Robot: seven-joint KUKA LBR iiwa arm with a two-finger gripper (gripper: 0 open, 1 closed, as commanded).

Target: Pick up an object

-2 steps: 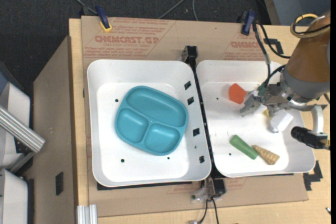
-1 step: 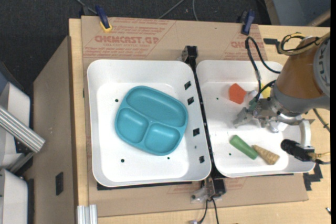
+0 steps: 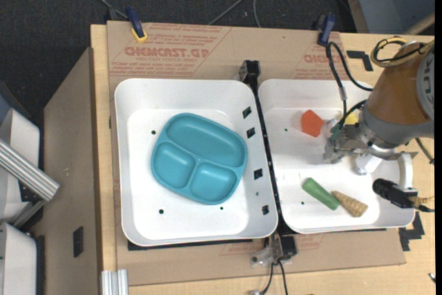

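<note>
Three objects sit in my right bin point(image 3: 290, 214): orange block point(image 3: 312, 123) just left of the end effector point(image 3: 338, 145), green piece point(image 3: 320, 193) and cone point(image 3: 349, 203) below it; finger state unclear to me.

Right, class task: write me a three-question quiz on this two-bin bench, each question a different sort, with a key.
1. True or false: the blue divided plate lies in the right bin.
2. Which item lies nearest the pincer? A) orange block B) green cylinder C) tan cone
3. Fill in: the green cylinder and tan cone lie near the right bin's ____ edge.

Key: 1. False, it lies in the left bin. 2. A. 3. Front.
</note>
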